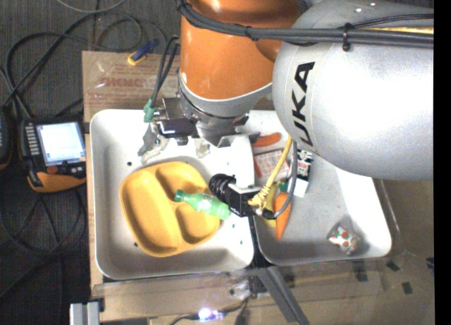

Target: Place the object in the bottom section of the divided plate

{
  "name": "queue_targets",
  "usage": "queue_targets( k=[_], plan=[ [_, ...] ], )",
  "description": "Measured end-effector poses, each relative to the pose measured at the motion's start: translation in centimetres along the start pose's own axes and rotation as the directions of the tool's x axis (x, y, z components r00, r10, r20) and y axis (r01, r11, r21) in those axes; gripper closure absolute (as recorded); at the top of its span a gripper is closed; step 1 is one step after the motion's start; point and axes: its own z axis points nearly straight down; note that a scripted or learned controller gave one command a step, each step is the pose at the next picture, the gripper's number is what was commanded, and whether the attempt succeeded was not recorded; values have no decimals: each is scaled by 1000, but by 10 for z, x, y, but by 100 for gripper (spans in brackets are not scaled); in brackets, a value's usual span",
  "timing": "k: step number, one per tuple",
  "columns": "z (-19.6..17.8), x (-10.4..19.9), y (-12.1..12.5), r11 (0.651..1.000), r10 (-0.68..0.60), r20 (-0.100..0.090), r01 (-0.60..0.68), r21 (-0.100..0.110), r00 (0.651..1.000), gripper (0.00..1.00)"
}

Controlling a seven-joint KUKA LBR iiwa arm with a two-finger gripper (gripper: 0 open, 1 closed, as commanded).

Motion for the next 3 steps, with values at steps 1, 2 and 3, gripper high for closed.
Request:
queue_targets(
  k=[1,2,3],
  plan=[
    [-8,0,0,1000,0,4,0,2,1000,100],
    [23,3,7,820,572,2,-572,3,820,100],
    [22,3,7,820,573,2,-573,2,820,0]
  ],
)
